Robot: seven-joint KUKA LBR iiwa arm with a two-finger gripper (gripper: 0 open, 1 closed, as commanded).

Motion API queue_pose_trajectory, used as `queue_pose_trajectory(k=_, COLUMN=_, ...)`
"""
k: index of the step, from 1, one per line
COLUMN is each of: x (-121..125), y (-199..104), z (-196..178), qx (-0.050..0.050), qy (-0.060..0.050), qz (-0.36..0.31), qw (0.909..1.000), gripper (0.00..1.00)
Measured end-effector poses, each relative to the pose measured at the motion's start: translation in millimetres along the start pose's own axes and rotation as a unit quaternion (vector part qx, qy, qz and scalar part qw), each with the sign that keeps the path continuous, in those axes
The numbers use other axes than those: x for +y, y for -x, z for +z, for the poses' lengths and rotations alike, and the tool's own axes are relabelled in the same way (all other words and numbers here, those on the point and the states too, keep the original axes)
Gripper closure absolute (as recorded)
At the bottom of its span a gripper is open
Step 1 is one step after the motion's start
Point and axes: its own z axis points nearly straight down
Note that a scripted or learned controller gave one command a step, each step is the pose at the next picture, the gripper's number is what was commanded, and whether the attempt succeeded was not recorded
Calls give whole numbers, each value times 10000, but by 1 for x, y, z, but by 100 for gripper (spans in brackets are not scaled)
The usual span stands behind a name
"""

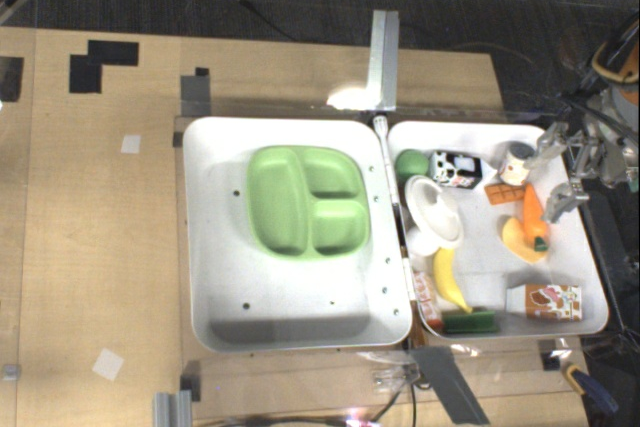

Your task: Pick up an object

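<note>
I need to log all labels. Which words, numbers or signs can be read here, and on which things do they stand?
No text can be read.
Small carton: printed front, too blurred to read.
Black-and-white item: only a pattern, no letters made out.

No legible text; print on small carton (545, 301) too small to read.

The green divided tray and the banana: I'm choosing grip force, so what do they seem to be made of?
The green divided tray looks like moulded plastic: uniform colour, rounded compartments, a soft matte sheen. The banana also looks plastic, probably toy fruit, with an even yellow, smooth skin; at this resolution real fruit can't be excluded.
</note>
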Motion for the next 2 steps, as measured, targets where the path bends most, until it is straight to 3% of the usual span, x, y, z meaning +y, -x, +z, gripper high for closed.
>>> queue_pose_trajectory(k=1, x=-2, y=12, z=117, qx=-49, qy=-18, qz=156, qw=9999, gripper=0)
queue_pose_trajectory(k=2, x=17, y=-19, z=132, qx=-45, qy=-5, qz=697, qw=9976, gripper=0)
